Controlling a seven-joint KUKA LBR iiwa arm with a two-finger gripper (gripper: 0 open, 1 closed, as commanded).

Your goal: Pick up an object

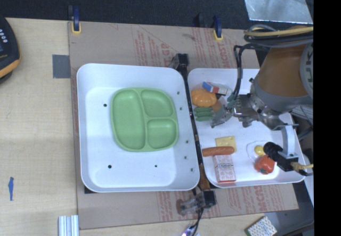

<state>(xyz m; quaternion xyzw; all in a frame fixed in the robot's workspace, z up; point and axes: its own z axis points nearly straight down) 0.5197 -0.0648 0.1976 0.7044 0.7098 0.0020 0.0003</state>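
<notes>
My gripper hangs low over the right bin, in its upper left part. It is right beside a green object and just below an orange roll-shaped piece. Nothing can be seen held in it. A small red, white and blue item lies at the bin's back. A yellow cheese slice, a sausage and a red-and-white box lie toward the front. A red tomato and a small yellow piece sit at the front right.
The left bin holds a green divided plate. The arm's grey and orange body covers the right bin's back right part. Clamps hold the cardboard base at the back edge.
</notes>
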